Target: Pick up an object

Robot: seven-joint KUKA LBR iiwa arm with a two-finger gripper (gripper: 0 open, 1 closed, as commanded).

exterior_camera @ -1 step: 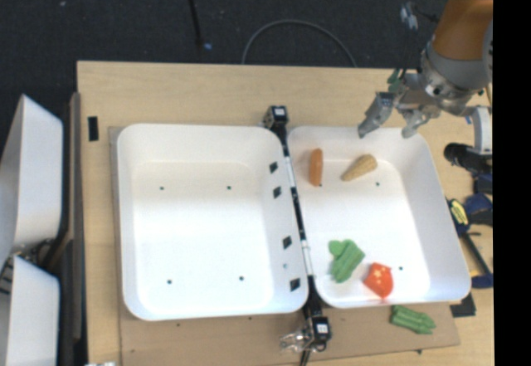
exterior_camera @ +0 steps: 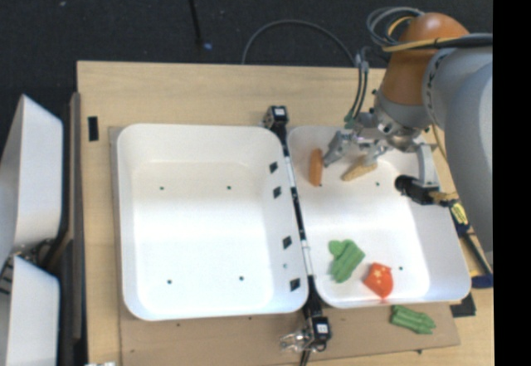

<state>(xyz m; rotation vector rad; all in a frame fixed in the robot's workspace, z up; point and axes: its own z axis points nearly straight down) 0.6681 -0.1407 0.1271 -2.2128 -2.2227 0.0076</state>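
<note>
Item: my jaws (exterior_camera: 355,158), hovering over right bin (exterior_camera: 415,227) between orange piece (exterior_camera: 316,167) and tan piece (exterior_camera: 359,170); opening unreadable, nothing visibly held. Risk: I am closing between them, missing both.

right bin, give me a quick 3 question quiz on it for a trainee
1. True or false: the red object lies in the right bin, beside the green object.
2. Which item lies outside the bins, on the bench? A) orange piece B) tan piece C) small green piece
3. Fill in: the gripper hovers over the ____ end of the right bin, far or near.

Key: 1 true; 2 C; 3 far
</note>
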